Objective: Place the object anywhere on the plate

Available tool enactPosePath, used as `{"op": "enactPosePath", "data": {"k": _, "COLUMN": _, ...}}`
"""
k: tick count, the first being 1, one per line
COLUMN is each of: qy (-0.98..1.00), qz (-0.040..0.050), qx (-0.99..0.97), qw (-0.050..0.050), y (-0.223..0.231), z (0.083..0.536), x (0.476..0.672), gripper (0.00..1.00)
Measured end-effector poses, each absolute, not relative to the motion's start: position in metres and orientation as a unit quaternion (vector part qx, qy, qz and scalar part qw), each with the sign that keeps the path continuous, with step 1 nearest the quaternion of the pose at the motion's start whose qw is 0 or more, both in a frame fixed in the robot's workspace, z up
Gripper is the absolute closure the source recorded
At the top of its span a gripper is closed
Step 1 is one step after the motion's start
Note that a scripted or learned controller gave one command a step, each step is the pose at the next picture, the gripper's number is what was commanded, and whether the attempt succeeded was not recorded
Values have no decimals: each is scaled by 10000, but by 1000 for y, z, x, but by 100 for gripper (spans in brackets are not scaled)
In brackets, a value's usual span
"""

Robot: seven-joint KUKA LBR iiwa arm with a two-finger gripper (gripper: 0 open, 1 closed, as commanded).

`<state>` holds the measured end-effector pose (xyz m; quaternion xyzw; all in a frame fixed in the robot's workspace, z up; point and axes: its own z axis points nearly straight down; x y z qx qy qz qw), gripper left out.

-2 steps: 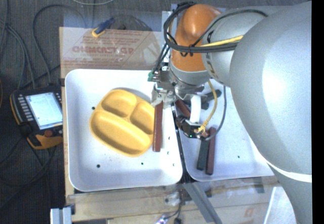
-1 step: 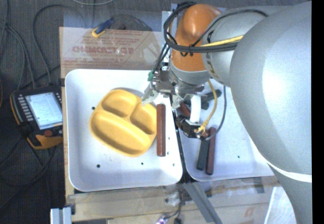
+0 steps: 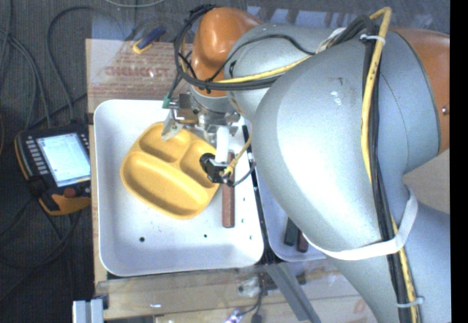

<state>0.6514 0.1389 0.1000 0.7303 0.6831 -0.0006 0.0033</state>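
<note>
Even overhead light fell softly around me, glaring off my grey arm (image 3: pixel 333 146) and the white bin (image 3: pixel 146 250), the picture slightly grainy.

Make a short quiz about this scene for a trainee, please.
1. True or false: the yellow divided plate lies upside down.
2. The brown stick lies: A) across the middle of the plate; B) beside the plate, on the floor of the left bin; C) under the plate.
3. Fill in: in the camera view, the gripper hangs over the plate's ____ end (upper or lower).
Key: 1 false; 2 B; 3 upper.
</note>
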Motion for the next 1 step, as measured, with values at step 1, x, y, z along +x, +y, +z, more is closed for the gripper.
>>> {"op": "enactPosePath", "data": {"k": 1, "qy": 6369, "qz": 19, "qx": 7708, "qw": 144, "y": 185, "z": 99, "x": 649, "gripper": 0}}
